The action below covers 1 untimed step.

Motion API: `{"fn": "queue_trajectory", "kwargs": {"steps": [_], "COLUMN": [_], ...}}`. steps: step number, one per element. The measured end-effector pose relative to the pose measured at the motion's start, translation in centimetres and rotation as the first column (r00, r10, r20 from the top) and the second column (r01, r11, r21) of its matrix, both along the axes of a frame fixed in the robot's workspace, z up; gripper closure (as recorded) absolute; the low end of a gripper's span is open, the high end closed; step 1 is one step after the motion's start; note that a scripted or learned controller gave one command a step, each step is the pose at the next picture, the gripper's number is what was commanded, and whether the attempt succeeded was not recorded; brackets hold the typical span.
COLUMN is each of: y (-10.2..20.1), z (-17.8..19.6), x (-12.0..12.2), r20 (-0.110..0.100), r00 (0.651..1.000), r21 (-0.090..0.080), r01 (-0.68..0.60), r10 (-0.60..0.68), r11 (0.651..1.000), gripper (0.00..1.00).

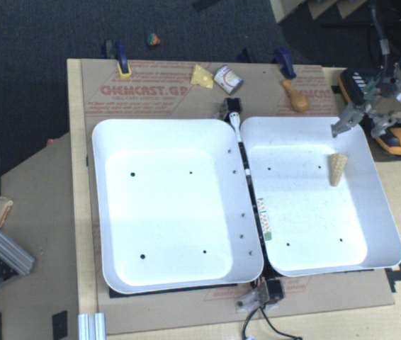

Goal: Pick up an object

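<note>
Risk lies in approach: the cone-shaped object (337, 168) lies in the right bin (370, 250) near its far right wall; the tool (345, 124), its opening impossible to judge, hangs above that rim and could clip it descending.

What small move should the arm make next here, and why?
Probably bring the pincer down and a little toward the bin's middle, over the cone. The pincer hangs above the right bin's far right corner, and nothing shows between its tips. The tan cone is the one loose thing I can see lying in that bin, just below and slightly left of the pincer in this view, so it looks like the nearest target.
</note>
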<state>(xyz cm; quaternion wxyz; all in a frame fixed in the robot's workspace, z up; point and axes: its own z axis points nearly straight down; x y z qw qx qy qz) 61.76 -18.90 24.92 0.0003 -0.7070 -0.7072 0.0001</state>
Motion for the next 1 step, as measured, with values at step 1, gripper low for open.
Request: {"fn": "queue_trajectory", "kwargs": {"steps": [1], "y": [-0.01], "z": [1.13], "x": [0.07], "r20": [0.004], "r00": [1.000], "r21": [-0.002], "r01": [-0.001], "r10": [0.001], "r11": [1.000], "gripper": [1.00]}}
